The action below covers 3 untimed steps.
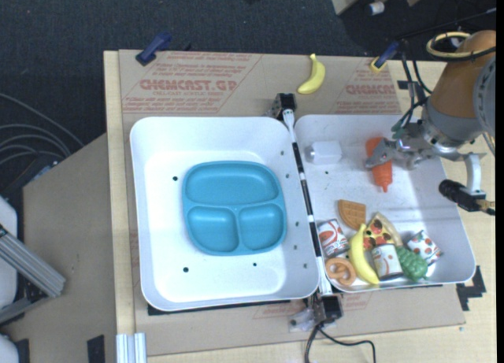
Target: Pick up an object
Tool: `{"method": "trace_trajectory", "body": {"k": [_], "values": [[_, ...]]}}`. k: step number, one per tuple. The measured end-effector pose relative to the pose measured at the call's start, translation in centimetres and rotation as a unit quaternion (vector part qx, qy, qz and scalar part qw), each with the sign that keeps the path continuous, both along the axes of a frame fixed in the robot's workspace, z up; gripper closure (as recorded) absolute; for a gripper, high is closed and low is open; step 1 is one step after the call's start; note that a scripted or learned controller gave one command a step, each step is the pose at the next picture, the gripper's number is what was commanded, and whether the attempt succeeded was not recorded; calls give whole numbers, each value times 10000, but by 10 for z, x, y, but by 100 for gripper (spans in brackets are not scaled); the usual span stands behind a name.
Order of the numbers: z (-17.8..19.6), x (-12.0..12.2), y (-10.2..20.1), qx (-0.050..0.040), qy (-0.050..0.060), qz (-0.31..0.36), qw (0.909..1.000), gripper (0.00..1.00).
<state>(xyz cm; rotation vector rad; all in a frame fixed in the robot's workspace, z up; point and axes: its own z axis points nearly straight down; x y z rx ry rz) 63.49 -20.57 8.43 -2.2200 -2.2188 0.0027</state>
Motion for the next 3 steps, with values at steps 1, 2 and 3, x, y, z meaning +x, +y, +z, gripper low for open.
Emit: {"method": "trace_trajectory", "body": {"k": [1, 2, 3], "values": [[11, 1, 0, -7, -12, 5, 10000, 100], [124, -40, 84, -2, -23, 11, 10000, 100], [154, -101, 138, 4, -1, 9, 10000, 100]]}}
